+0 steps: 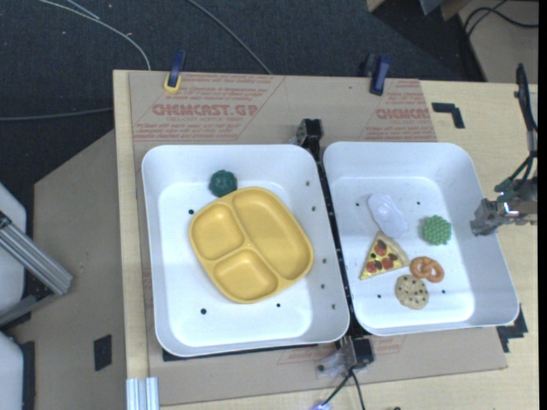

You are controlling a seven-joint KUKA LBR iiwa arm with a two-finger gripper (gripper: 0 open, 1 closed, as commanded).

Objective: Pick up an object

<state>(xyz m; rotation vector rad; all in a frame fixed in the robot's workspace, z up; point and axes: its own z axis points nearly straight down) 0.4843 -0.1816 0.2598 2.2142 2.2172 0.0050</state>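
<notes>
1. You had a yellow divided plate and a dark green lump in the white left bin.
2. Your right bin held a light green ball, a red-and-yellow pizza slice, a brown pretzel and a tan, dark-speckled cookie.

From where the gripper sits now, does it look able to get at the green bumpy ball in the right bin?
Probably yes. The gripper sits just past the right bin rim, and the green ball lies nearest that side, with open bin floor around it. The pretzel sits apart, below it.
</notes>
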